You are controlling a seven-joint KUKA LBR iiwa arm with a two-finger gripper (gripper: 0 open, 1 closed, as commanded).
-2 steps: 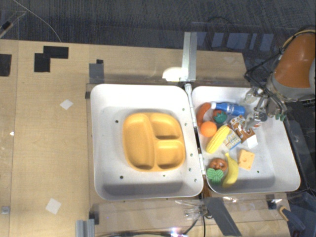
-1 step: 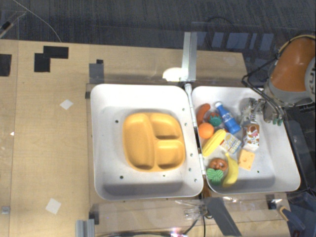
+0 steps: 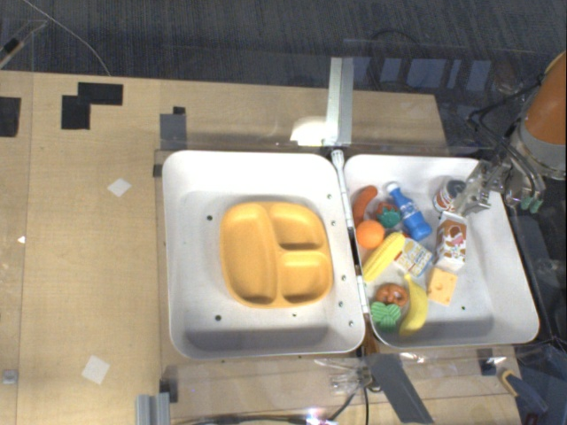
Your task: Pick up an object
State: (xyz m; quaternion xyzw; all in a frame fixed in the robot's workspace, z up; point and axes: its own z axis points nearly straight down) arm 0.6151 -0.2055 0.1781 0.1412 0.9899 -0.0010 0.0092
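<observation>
Lying jumbled in the right shallow white bin [image 3: 514,282] are a blue plastic bottle [image 3: 408,212], orange ball [image 3: 370,235] and yellow banana [image 3: 415,306]. Whether the claw [image 3: 476,195], at the bin's far right, is spread, I cannot tell. Left bin [image 3: 177,264] holds a yellow divided tray [image 3: 275,252].

Yellow tray [image 3: 270,253] in left bin [image 3: 182,264]; toys fill right bin [image 3: 514,290].

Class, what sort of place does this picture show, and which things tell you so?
Probably a robot test bench: two white bins side by side, toy food such as a banana, and a claw reaching in.
</observation>
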